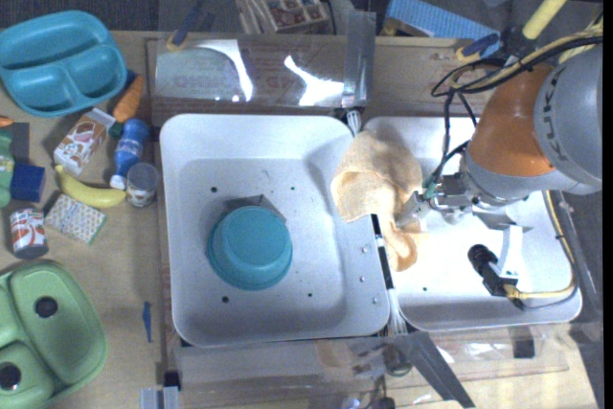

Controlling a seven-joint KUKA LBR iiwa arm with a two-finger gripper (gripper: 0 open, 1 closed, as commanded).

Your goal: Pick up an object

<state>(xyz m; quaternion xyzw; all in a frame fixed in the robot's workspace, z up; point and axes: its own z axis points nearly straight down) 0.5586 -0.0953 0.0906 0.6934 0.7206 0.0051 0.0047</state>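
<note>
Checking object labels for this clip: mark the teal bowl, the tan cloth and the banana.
teal bowl [251,247], camera view, its upturned base.
tan cloth [375,175], camera view, middle of its folds.
banana [88,191], camera view, mid-length.

Dim, soft picture; glare streaks the clear panel [251,72] above.

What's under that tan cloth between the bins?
The cloth drapes over the divider, covering the left bin's right rim and the right bin's top-left corner. The gripper is at its right edge. Anything beneath the cloth is hidden.
</note>
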